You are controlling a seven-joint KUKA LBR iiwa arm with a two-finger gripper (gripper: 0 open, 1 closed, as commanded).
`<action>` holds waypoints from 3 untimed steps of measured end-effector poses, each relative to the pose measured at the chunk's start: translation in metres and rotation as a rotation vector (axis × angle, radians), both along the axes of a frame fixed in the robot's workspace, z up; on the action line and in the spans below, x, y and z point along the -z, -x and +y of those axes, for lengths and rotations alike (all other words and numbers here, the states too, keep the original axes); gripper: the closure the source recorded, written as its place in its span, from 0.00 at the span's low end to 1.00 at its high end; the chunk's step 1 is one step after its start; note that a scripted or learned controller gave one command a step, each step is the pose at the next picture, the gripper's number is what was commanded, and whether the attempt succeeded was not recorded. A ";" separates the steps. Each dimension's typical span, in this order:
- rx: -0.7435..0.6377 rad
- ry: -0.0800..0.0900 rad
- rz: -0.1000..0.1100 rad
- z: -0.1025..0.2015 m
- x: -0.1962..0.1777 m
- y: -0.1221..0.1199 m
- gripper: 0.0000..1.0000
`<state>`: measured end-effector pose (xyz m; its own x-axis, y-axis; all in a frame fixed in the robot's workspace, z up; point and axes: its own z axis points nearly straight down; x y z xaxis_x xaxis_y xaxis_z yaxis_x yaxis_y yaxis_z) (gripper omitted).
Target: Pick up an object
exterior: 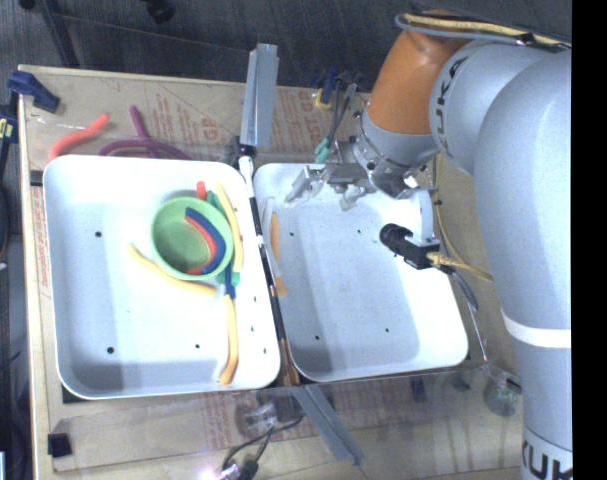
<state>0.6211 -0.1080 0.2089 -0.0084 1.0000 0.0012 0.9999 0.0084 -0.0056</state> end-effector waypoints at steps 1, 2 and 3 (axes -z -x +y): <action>0.137 0.002 0.002 0.057 0.019 0.027 0.00; 0.001 -0.019 -0.031 0.043 0.076 0.020 0.00; -0.219 -0.040 -0.032 0.034 0.089 0.003 0.00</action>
<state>0.6184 -0.0740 0.1196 -0.2257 0.9735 0.0368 0.9739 0.2247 0.0312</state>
